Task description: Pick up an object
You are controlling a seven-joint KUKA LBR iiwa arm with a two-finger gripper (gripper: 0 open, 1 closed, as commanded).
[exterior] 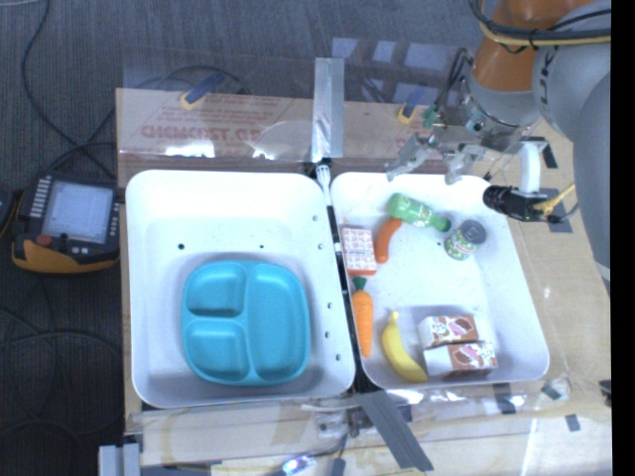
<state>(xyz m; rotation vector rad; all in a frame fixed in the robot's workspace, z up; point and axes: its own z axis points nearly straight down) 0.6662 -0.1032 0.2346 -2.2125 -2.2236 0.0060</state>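
Here, I am hovering my gripper (429, 167) with its fingers spread apart, gripping nothing, above the right bin's (526, 296) far rim. Just below it, a green bottle (418, 211) is lying beside a carrot (387, 238).

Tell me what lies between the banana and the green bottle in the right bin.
In the camera view, bare white bin floor separates the banana from the green bottle.

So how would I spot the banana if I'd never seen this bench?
Look in the right-hand white bin, along its near edge. The banana lies there between an orange carrot and two small cartons; it is the only yellow, curved thing.
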